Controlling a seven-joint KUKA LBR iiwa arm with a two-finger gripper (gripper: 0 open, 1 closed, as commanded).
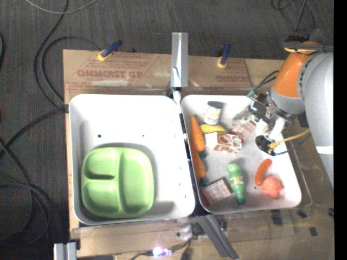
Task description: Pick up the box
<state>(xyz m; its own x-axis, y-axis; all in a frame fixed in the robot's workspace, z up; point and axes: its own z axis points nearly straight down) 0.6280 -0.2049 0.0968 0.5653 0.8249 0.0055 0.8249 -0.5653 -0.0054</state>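
A small brown box with a printed label (217, 189) lies flat near the front edge of the right bin (293, 199), beside a green bottle (236, 182). Two red-and-white printed cartons lie further back, one (227, 141) at the bin's middle and one (244, 128) just under the arm's tip. My gripper (256, 111) hangs over the back right part of this bin, right above the far carton and well away from the brown box. Nothing is visibly held.
The right bin also holds a white jar (213, 112), a banana (213, 128), two carrots (197, 135) along the left wall, a red sausage (262, 172) and a pink lump (273, 186). A green divided plate (117, 181) lies in the left bin (76, 145).
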